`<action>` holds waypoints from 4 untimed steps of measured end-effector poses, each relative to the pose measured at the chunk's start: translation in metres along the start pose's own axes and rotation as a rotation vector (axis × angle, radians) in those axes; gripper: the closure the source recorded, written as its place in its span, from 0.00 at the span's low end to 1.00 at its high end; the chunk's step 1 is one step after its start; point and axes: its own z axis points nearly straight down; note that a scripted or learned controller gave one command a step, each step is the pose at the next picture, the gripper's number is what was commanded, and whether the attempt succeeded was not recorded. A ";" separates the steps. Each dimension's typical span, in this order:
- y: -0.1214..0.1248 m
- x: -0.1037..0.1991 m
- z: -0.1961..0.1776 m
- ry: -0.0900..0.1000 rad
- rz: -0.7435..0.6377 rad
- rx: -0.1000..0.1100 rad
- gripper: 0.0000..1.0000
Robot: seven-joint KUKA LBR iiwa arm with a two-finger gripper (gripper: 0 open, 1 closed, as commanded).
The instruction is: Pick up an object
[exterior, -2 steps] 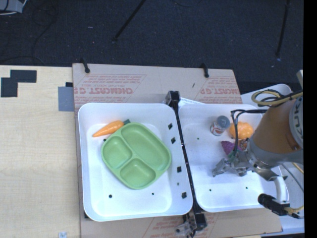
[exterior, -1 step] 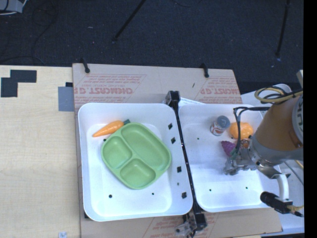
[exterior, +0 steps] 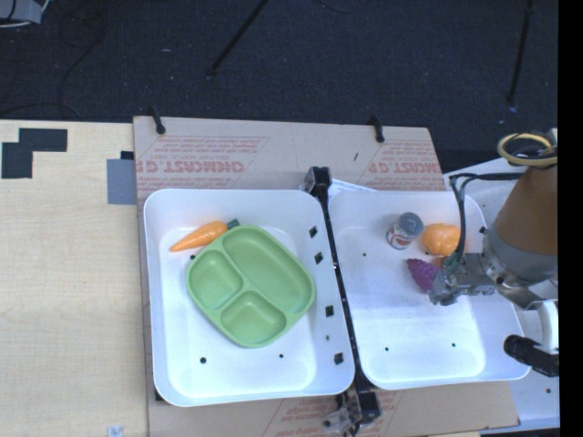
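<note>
In the right bin [exterior: 414, 353] lie a small can [exterior: 403, 230] with a grey lid, an orange fruit [exterior: 441, 238] and a purple object [exterior: 422, 271]. My gripper [exterior: 444, 289] hangs low at the bin's right side, just right of the purple object and below the orange fruit. The purple object touches or nearly touches the gripper's tip; I cannot make out whether it is held. In the left bin [exterior: 173, 353] a green divided plate [exterior: 250, 284] lies tilted, with an orange carrot [exterior: 199, 235] at its upper left.
A black divider [exterior: 333, 289] runs between the two bins. The arm's orange band [exterior: 533, 208] and grey wrist cover the right bin's right wall. Cardboard [exterior: 273, 157] lies behind the bins, and a pale wooden bench top [exterior: 64, 289] spreads to the left.
</note>
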 end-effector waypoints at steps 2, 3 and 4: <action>-0.002 -0.006 -0.071 0.001 0.001 0.004 1.00; -0.001 0.046 -0.063 0.004 -0.003 0.006 1.00; 0.005 0.101 -0.069 0.003 -0.004 0.005 1.00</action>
